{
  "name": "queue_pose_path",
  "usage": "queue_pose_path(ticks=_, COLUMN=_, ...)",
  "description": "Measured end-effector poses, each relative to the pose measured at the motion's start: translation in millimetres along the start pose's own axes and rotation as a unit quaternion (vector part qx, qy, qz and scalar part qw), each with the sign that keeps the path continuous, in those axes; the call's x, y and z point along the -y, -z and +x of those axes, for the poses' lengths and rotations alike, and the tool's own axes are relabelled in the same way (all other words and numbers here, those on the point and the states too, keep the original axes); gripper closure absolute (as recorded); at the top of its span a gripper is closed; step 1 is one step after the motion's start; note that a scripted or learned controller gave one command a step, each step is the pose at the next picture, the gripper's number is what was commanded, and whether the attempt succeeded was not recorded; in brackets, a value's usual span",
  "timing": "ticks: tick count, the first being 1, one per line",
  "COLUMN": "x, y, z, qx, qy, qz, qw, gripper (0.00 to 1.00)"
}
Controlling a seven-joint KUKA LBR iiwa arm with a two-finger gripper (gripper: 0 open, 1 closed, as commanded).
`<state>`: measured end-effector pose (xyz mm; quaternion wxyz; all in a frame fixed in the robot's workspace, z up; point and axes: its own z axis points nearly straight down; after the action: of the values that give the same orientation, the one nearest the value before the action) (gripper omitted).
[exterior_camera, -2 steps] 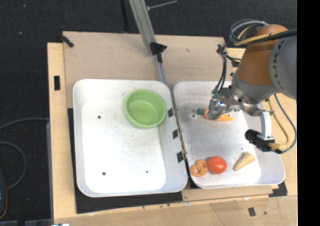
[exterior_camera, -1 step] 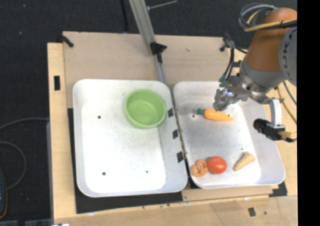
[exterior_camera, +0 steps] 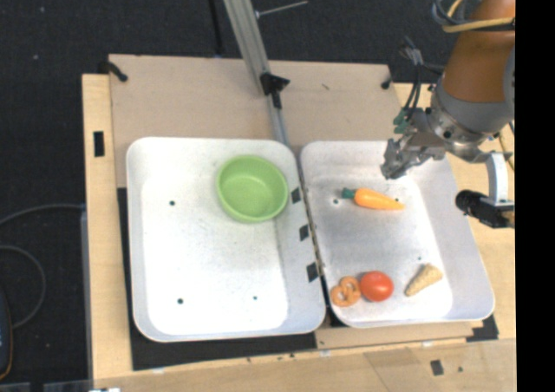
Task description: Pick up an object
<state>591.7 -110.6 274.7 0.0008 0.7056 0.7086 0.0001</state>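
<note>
Two bins on table (exterior_camera: 100,234). End effector (exterior_camera: 395,164) over right bin (exterior_camera: 451,234), just far-right of carrot (exterior_camera: 376,199); finger state unreadable, dark and blurred. Arm cut off right.

Two white bins side by side on bench. Left bin (exterior_camera: 173,312): green bowl (exterior_camera: 252,189) upright near its back right corner. Right bin (exterior_camera: 460,286): orange carrot (exterior_camera: 375,199) lying across middle, green tip pointing left; red tomato (exterior_camera: 376,286) near front edge, touching small orange pretzel-like piece (exterior_camera: 346,292) at its left; tan wedge (exterior_camera: 424,278) to right, apart. Gripper (exterior_camera: 397,161) above right bin's back edge, just beyond carrot, nothing between fingers.
</note>
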Motion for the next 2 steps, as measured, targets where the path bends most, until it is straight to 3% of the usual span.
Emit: queue_pose_path(ticks=2, x=14, y=-7, z=97, qx=0.0, qy=0.0, qz=0.0, qw=1.0, gripper=1.0)
